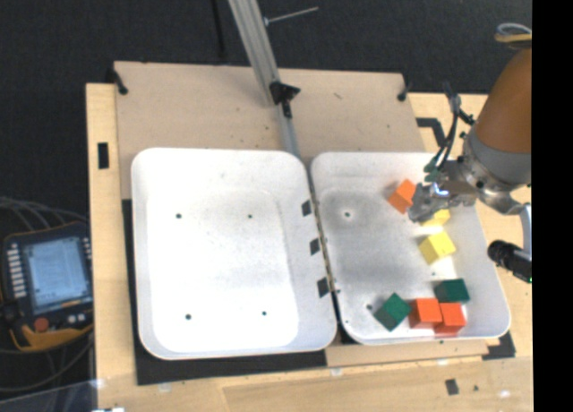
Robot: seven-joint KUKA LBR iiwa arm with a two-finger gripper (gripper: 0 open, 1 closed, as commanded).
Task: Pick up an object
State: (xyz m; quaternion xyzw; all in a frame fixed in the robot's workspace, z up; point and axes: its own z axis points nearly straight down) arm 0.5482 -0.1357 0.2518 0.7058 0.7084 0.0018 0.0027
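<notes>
The gripper [428, 204] hung low in the right bin [358, 249], between an orange block [402, 193] and a yellow block [437, 218], probably choosing one; whether it was open or closed I cannot tell.

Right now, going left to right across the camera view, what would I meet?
Grey handheld screen unit → left shallow white bin → right shallow white bin → small orange block → grey robot arm with orange band.

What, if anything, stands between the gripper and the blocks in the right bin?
Nothing visible does. The gripper is low in the right bin, with an orange block and a yellow block right beside it.
</notes>
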